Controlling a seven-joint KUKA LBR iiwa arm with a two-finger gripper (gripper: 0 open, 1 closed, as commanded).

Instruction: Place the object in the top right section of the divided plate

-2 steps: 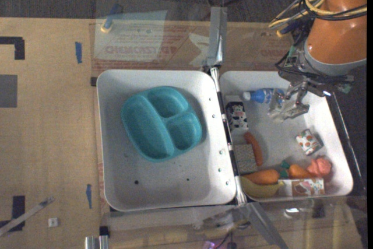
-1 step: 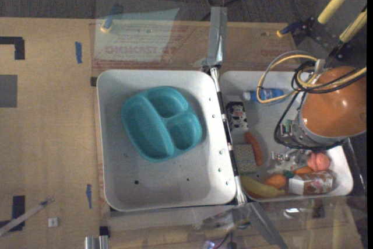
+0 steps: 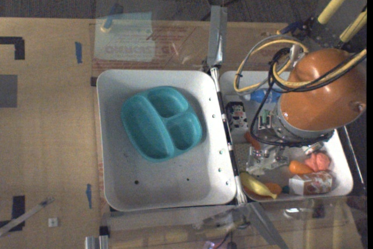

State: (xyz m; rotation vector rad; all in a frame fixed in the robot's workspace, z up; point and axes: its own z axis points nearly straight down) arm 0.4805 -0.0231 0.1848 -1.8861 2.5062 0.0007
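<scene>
Orange-banded, the arm hung over the right bin (image 3: pixel 344 178) as we judged the pick still under way; its gripper (image 3: pixel 265 159) perhaps neared a banana (image 3: pixel 259 186). The teal divided plate (image 3: pixel 161 123) waited at nine o'clock, its sections bare.

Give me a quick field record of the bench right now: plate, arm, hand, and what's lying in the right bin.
plate: teal divided plate in left bin, nothing in its sections
arm: grey and orange arm over right bin
hand: hand low inside right bin, finger state unclear
right bin items: banana, pink object, small carton
task status: nothing on the plate yet
</scene>
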